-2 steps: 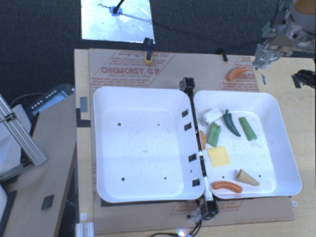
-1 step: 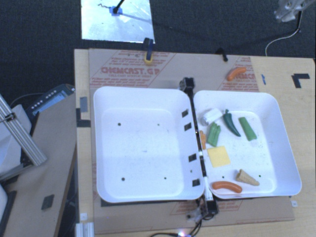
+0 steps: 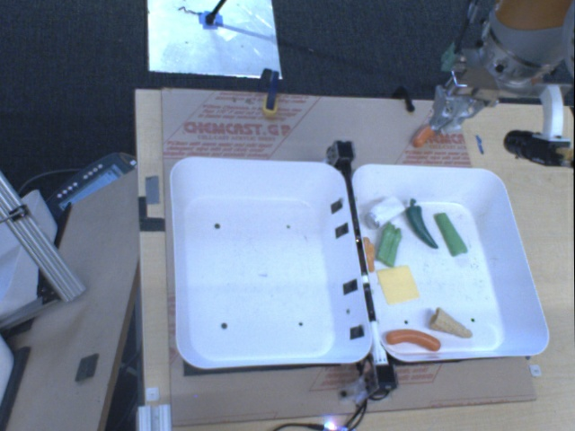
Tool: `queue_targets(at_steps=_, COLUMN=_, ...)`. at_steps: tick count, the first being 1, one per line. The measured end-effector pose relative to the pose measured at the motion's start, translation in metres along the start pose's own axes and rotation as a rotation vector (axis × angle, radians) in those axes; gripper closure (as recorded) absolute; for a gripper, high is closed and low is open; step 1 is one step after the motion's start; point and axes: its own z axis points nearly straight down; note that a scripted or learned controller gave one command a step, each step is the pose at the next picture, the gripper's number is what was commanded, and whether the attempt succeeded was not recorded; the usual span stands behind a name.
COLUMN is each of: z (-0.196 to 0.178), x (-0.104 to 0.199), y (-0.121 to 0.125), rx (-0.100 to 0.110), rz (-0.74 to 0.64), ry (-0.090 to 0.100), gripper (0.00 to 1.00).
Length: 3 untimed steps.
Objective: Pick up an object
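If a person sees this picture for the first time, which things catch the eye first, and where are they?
The eye goes first to the gripper at the upper right, raised above the bench with a small orange object between its fingers. Next comes the right bin, where toy foods lie scattered: a yellow square, green pieces and an orange sausage near the front edge.

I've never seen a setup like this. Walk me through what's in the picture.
One camera looks down at a slant on a bench bearing two shallow white bins. The grey arm with an orange band reaches in from the right. Its tool hangs beyond the right bin's far edge with a small orange piece at its tip. That bin holds green pieces, a yellow square, a white lump, a tan wedge and an orange sausage shape.
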Motion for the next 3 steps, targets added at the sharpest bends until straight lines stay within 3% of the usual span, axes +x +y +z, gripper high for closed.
queue_targets(at_steps=1, z=-0.149, x=0.047, y=-0.037, rx=-0.031, rz=-0.008, ry=-0.001, gripper=1.0)
queue_targets(at_steps=2, z=-0.192, x=0.066, y=-0.059, rx=-0.023, rz=-0.006, ry=-0.001, gripper=1.0)
queue_targets(at_steps=3, z=-0.171, x=0.051, y=0.0, rx=-0.017, rz=0.001, ry=-0.004, gripper=1.0)
